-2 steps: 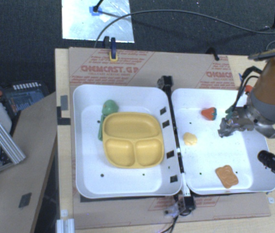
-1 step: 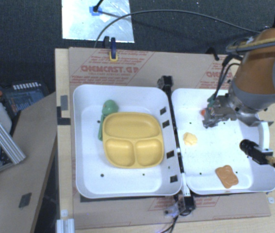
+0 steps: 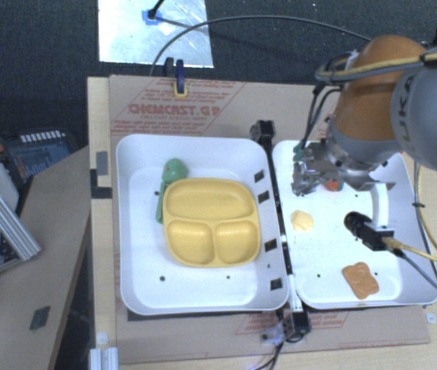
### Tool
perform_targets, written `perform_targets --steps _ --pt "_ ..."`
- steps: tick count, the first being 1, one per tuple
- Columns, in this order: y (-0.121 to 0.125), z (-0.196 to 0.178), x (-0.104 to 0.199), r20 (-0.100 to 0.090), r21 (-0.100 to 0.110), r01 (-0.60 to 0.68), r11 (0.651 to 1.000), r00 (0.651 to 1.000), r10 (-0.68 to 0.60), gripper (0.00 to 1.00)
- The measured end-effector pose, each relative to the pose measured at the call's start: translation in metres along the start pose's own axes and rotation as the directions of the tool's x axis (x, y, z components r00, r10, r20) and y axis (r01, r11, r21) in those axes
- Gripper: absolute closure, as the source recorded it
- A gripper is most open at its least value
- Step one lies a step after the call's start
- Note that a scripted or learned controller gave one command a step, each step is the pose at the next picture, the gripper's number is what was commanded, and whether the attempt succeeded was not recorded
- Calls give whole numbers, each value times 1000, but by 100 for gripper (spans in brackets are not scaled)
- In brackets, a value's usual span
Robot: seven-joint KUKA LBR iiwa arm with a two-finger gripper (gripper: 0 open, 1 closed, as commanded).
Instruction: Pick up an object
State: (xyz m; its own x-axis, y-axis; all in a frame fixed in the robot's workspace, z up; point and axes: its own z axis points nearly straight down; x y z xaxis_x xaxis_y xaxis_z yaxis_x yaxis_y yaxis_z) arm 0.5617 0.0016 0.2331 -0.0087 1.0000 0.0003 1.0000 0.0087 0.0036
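We find the left bin (image 3: 137,222) mostly taken by a yellow divided tray (image 3: 210,230), with bare floor along its edges. In the right bin (image 3: 318,260) the arm (image 3: 380,106) overhangs the far half; we see open floor between pale lump (image 3: 302,221) and brown piece (image 3: 360,279).

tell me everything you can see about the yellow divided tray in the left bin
The yellow divided plastic-looking tray is a rounded rectangle with raised rims and three hollows: one wide compartment along its far side and two smaller ones side by side on the near side. Nothing lies in them. It rests flat, open side up, slightly askew, near the middle of the shallow white left bin. A green object pokes out at its far-left corner, touching it or partly beneath it; I cannot tell which.
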Motion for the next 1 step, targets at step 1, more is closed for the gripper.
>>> perform_targets --steps 1 --pt "25 -7 46 -2 -1 1 1000 1000 -1 100"
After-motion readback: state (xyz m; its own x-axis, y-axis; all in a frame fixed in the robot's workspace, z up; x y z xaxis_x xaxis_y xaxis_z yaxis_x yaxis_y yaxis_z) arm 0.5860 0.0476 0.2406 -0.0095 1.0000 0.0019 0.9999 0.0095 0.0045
